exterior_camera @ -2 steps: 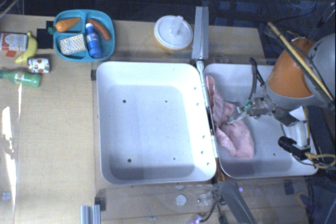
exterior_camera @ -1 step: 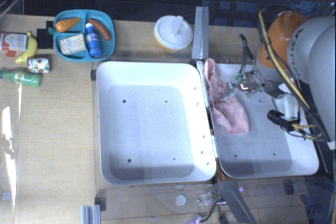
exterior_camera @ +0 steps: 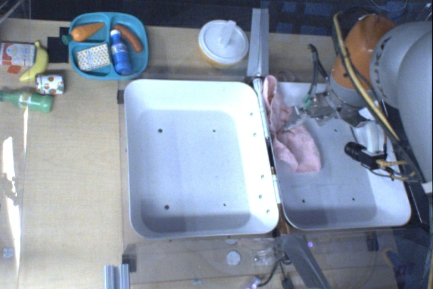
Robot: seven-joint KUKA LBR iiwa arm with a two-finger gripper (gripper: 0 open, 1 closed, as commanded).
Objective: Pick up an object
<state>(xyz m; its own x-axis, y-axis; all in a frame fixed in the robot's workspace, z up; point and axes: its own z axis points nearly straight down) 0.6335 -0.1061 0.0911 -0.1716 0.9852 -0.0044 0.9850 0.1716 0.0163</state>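
A crumpled pink cloth [exterior_camera: 292, 139] lies in the right bin [exterior_camera: 338, 203], along its left wall, running from the far corner toward the middle. My gripper [exterior_camera: 302, 112] reaches in from the right and sits low over the cloth's upper part, at its right edge. The grey arm with its orange band [exterior_camera: 362, 44] covers the bin's far right corner. Whether the gripper touches the cloth cannot be made out.
The left bin [exterior_camera: 196, 213] stands beside the right one, divided from it by a raised rim. Behind the bins are a white lidded cup [exterior_camera: 223, 42] and a blue divided plate [exterior_camera: 108, 44] of toy food. A banana [exterior_camera: 35, 61], a can [exterior_camera: 49, 84] and a green bottle [exterior_camera: 27, 101] lie far left.
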